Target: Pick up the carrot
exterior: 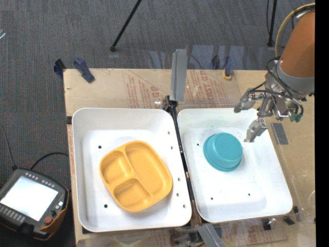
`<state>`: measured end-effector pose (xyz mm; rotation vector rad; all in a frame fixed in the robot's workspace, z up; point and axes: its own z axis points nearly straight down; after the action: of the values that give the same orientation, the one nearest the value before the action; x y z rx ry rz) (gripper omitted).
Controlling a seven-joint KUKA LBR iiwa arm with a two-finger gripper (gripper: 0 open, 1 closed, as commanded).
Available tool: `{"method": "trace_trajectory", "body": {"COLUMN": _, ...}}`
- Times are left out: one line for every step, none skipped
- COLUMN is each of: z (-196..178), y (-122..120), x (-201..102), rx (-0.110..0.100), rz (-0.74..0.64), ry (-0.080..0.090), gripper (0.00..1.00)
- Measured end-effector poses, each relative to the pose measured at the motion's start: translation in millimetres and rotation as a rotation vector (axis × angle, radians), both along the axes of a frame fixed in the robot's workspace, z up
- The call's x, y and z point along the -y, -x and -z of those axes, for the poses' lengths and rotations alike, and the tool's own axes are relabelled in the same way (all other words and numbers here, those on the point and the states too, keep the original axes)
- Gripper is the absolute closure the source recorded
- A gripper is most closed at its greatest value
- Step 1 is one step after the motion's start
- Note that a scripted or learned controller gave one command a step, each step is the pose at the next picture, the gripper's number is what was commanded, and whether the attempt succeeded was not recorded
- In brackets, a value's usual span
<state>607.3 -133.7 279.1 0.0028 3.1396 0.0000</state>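
Two white bins sit side by side on the bench, and the right bin [272, 199] serves as the landmark. A teal bowl [223, 151] lies upside down in its upper middle, while the left bin [85, 138] beside it holds a yellow divided plate [135, 175]. The gripper [252, 120] hangs over the right bin's upper right corner, just right of the bowl, its fingers spread apart with nothing between them; no carrot can be made out.

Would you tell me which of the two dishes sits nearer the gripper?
The teal bowl in the right bin, just beside the gripper; the yellow divided plate lies in the left bin.
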Motion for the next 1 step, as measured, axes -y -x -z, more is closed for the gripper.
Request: {"method": "trace_trajectory", "body": {"z": 101.0, "y": 38.1, "x": 47.8, "rx": -0.011, "rz": -0.093, "ry": -0.005, "gripper": 0.00}}
